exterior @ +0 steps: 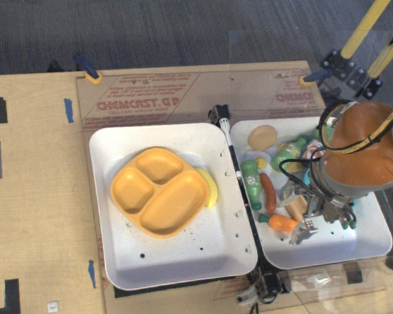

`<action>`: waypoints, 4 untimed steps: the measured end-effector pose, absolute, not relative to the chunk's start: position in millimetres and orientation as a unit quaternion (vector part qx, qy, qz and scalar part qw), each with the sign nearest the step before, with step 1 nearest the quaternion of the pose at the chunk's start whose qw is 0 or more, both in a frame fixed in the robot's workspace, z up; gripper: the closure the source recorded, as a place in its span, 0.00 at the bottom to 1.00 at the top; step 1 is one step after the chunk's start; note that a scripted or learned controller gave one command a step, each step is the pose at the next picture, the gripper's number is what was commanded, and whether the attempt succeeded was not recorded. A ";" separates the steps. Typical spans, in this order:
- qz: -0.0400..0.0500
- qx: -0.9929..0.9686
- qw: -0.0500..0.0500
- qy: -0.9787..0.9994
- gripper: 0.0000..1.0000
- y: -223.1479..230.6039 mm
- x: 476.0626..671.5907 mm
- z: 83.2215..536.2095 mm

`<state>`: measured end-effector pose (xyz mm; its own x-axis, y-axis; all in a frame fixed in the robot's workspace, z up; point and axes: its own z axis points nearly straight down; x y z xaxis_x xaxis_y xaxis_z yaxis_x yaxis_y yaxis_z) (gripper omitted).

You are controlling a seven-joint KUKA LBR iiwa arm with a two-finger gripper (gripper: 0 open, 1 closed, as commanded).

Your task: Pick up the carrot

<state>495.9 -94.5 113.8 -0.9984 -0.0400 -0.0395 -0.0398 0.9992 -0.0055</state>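
Observation:
The carrot (281,223) is a small orange piece lying in the right bin (370,241), near its front left. My gripper (306,228) hangs low over the bin just right of the carrot, its metal fingertips almost touching the carrot's right end. The orange band of the arm (364,149) sits above and to the right, hiding part of the bin's contents.
Beside the carrot lie a red sausage (268,189), a green bottle-shaped toy (252,179), a tan round piece (263,137) and green leafy food (291,150). The left bin (123,259) holds an orange three-part plate (160,190) over something yellow (211,189).

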 end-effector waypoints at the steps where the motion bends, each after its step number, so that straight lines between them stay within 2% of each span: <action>1: 0.001 -0.008 0.007 1.000 0.00 -97.4 486.0 91.0; 2: -0.001 -0.008 0.017 1.000 1.00 -97.0 492.0 105.0; 3: -0.001 -0.008 0.015 1.000 0.00 -96.8 491.2 103.6; 4: -0.001 0.010 0.007 1.000 0.00 -92.0 485.1 91.2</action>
<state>485.1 -92.0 91.2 -0.9997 0.0191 -0.0146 0.0192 0.9998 -0.0010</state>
